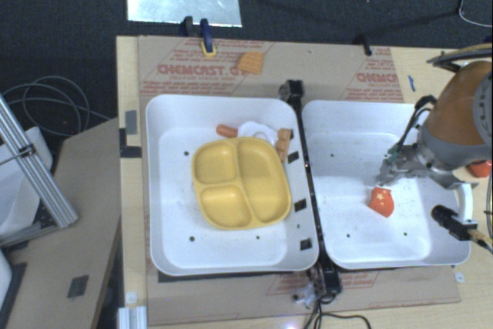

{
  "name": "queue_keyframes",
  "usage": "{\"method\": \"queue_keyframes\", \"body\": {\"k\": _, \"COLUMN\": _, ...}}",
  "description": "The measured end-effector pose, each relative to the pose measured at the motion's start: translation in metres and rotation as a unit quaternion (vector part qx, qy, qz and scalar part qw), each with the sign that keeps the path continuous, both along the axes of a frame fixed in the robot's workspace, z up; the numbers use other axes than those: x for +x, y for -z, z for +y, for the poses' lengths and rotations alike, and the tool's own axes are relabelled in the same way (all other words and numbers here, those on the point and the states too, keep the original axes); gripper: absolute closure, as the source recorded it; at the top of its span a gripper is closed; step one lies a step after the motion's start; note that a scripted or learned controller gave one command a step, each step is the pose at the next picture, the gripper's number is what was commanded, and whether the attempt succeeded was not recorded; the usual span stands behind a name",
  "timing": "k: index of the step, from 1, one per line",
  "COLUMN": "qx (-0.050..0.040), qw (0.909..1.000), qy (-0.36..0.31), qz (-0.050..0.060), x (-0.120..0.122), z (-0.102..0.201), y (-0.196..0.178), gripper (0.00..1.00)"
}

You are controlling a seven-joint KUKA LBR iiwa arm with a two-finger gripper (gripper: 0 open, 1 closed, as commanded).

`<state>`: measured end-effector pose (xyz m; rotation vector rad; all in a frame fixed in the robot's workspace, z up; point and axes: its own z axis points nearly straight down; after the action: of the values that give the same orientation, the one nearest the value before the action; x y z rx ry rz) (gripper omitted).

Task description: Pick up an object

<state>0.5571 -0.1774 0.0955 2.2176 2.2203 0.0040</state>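
One arm (459, 119) leans over the right bin (339, 166), claw (390, 172) above an orange piece (381, 201).

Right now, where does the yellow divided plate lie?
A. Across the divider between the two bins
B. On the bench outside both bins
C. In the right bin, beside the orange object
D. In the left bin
D. The yellow divided plate lies wholly inside the left bin, while the small orange object sits in the right bin.

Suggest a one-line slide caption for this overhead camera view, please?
KUKA arm's gripper poised above a small orange object in the right bin; yellow divided tray in the left bin.
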Motion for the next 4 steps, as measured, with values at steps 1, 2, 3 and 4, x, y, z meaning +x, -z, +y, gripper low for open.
{"method": "queue_keyframes", "body": {"k": 1, "qx": 0.0, "qw": 1.0, "qy": 0.0, "qz": 0.0, "x": 0.0, "z": 0.0, "y": 0.0, "gripper": 0.0}}
{"method": "queue_keyframes", "body": {"k": 2, "qx": 0.0008, "qw": 1.0, "qy": 0.001, "qz": 0.004, "x": -0.044, "z": 0.0, "y": 0.012, "gripper": 0.0}}
{"method": "queue_keyframes", "body": {"k": 3, "qx": -0.0005, "qw": 1.0, "qy": 0.0, "qz": 0.0, "x": -0.041, "z": 0.0, "y": 0.0, "gripper": 1.0}}
{"method": "queue_keyframes", "body": {"k": 4, "qx": 0.0011, "qw": 1.0, "qy": -0.005, "qz": 0.001, "x": -0.011, "z": 0.076, "y": 0.012, "gripper": 1.0}}
